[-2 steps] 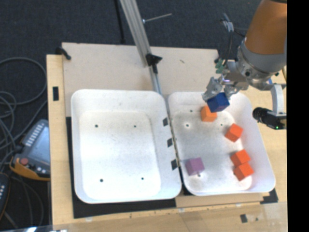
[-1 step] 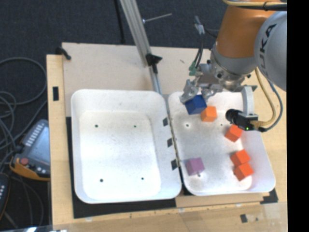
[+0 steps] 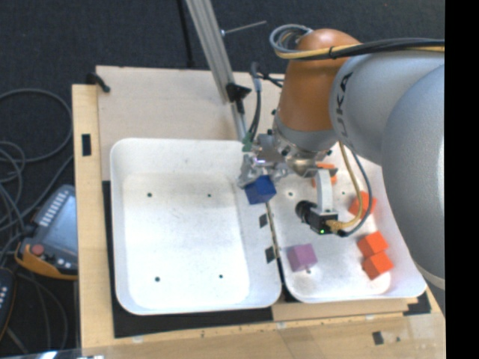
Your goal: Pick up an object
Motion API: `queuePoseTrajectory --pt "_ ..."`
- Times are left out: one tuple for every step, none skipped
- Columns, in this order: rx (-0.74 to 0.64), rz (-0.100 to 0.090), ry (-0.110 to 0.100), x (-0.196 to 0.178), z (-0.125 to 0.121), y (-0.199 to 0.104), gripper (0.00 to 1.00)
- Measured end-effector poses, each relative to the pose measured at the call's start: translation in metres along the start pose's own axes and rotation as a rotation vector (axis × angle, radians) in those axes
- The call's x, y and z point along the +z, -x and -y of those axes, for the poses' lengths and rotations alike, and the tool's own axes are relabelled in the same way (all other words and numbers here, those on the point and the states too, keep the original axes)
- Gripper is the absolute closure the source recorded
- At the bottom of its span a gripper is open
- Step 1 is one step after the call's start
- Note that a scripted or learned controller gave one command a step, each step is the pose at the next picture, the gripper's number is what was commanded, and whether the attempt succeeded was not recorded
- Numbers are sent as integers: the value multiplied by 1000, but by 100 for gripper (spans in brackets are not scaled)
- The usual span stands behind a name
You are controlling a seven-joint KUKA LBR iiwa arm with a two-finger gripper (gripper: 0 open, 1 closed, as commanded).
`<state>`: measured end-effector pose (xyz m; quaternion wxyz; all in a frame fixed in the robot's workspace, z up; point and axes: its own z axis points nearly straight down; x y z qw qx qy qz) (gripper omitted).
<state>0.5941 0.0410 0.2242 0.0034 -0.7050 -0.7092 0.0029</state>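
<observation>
- Above the ridge between the two bins: gripper [image 3: 258, 176] clamped on the blue cube [image 3: 260, 190], lifted off the floor
- Pinched near the cube's top; could slip or twist loose
- If dropped, could land astride the left bin [image 3: 179, 149] rim

Left bin [image 3: 179, 230]: floor open. Right bin [image 3: 337, 286]: purple block [image 3: 302, 257], orange blocks [image 3: 374, 254] obstruct; arm [image 3: 374, 103] overhead.

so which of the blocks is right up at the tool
The blue block, directly under the tool. The purple block and orange blocks lie lower in the right bin.
</observation>
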Motion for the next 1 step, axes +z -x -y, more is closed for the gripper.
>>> queuePoseTrajectory --pt "11 1 9 28 25 1 100"
